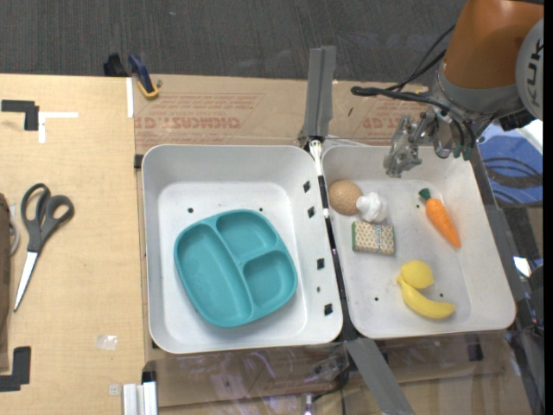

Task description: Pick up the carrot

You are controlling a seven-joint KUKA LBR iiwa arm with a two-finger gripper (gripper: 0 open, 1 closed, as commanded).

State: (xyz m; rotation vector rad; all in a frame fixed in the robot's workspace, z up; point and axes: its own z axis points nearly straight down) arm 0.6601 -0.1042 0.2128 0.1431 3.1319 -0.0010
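**Right now: carrot lies just off the pincer, toward the right bin's right wall**

Basically, the move turns on one gap. The pincer (pixel 404 158) hangs over the far edge of the right bin (pixel 484 314), near its far-middle. The carrot (pixel 441 219) lies on the bin floor close to the right wall, so from the pincer it sits toward the near side and a bit further right. Near, but not touching, w/ bare floor between. Its long axis runs slantwise: green stub end at the far-left, pointed orange tip toward the near-right. My read: the fingers would need to close across that slant, not along it, and the right wall leaves little room on one side. Fingers look slightly apart w/ nothing between them, though they're small and partly blurred here.

Containers:
- Right bin also holds an egg (pixel 344 196) by its left wall, a small white piece (pixel 371 206) just beside the egg, a patterned sponge (pixel 373 238) below those, and a banana (pixel 423 298) plus a lemon (pixel 416 274) touching it near the near edge. All well clear of the carrot.
- Left bin (pixel 160 318) holds a teal divided plate (pixel 235 269), compartments bare.

Carrot not yet gripped, so task looks barely begun.
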